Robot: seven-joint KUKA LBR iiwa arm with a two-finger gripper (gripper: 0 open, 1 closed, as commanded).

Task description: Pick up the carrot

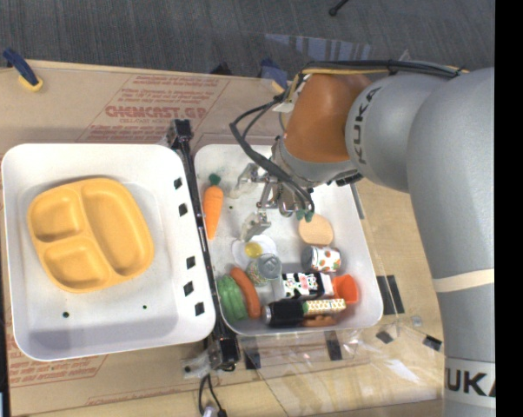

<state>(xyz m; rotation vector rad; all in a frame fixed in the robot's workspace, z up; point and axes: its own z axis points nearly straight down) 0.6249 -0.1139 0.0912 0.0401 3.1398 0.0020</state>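
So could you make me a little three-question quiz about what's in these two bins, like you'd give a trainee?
1. True or false: the carrot lies in the same bin as the yellow divided tray.
2. Which wall of its bin does the carrot lie along: A) the wall next to the other bin, B) the wall farthest from the other bin, C) the bottom wall in the camera view?
3. Fill in: the gripper hangs over the ____ bin.

Key
1. False: the carrot is in the right bin; the tray sits in the left bin.
2. A
3. right
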